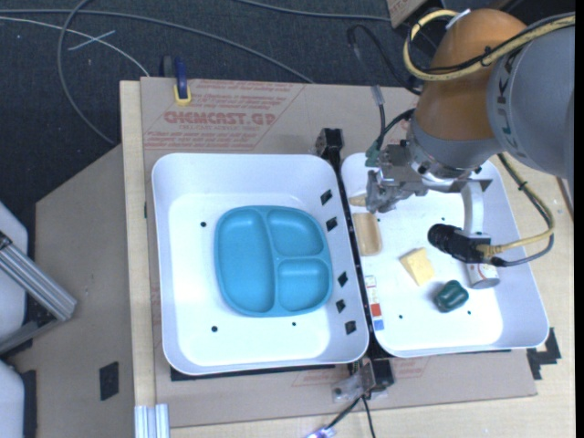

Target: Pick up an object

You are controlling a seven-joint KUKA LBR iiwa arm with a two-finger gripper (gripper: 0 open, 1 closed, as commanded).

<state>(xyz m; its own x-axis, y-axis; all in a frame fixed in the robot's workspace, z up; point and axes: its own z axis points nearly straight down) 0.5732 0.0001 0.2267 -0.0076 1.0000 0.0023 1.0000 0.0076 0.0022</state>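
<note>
The gripper (381, 199) hung low over the right bin (511, 322), its tip just above the tan block (368, 234) by the divider. How its jaws stood, I couldn't tell. Nearby lay a yellow piece (419, 265) and a green object (450, 296). The left bin (178, 322) held a blue divided plate (273, 260).

Both white bins (173, 245) look like smooth moulded plastic with a soft sheen, and the blue divided plate (272, 259) in the left one is smooth plastic too, nearly matt. The surface (91, 245) beneath is pale, matt board like wood or cardboard, printed with red letters. The arm's orange band (456, 71) is glossy, its grey shell (543, 89) duller.
</note>
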